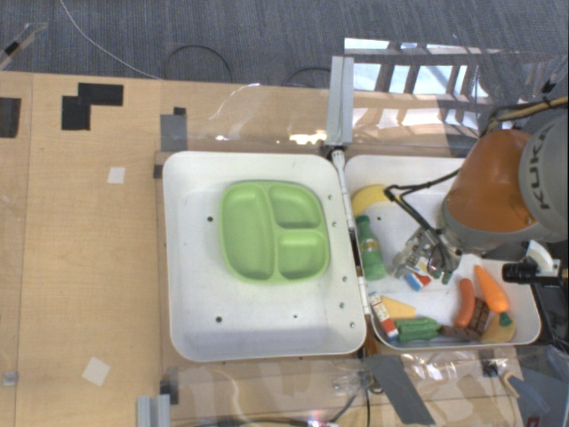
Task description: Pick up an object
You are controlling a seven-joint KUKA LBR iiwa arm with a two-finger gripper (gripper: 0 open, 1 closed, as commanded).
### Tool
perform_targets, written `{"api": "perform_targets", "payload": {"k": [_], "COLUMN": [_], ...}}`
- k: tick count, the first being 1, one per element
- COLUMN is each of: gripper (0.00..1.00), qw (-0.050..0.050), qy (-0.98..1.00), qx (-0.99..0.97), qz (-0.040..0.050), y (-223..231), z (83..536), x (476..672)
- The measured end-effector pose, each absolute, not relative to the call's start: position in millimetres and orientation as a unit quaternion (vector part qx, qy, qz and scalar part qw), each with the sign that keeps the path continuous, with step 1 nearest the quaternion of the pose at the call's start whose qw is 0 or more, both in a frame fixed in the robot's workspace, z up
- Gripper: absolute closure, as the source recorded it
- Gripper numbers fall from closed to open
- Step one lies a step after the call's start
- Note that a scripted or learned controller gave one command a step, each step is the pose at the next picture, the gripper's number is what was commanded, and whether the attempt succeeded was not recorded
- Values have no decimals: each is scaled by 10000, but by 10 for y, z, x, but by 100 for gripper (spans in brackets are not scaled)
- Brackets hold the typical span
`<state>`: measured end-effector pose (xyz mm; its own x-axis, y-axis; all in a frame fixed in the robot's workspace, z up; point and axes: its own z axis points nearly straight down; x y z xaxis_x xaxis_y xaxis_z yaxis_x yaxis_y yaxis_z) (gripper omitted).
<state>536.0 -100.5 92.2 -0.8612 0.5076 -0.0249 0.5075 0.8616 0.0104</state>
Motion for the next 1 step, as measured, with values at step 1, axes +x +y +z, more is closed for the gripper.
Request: {"api": "perform_targets", "payload": {"k": [1], "gripper": [100], "qw": [93], "qy": [9421], "qx": [3352], "qz": [31], "y": [-567], "z": [2755], "x": [5775]}}
